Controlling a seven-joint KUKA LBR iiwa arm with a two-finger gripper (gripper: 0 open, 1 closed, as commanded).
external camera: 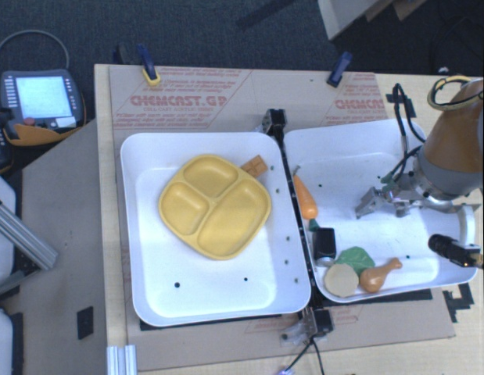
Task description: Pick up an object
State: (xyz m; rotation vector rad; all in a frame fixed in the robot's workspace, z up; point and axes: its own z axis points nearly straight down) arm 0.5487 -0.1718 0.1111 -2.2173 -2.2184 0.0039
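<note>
My gripper (pixel 374 202) hangs over the middle of the right bin (pixel 347 151), its grey fingers spread apart with nothing between them. Left of it, an orange carrot (pixel 306 198) lies along the bin's left wall. A small black block (pixel 324 243) sits below the carrot. Near the bin's front edge lie a green leafy piece (pixel 357 257), a pale round piece (pixel 342 280) and a brown drumstick (pixel 379 274). All of these are apart from the gripper.
The left bin (pixel 148 272) holds a yellow divided plate (pixel 215 206) with a small brown block (pixel 255 166) at its upper right corner. The arm's orange band (pixel 454 139) rises at the right edge. A teach pendant (pixel 40 100) lies off the bench, far left.
</note>
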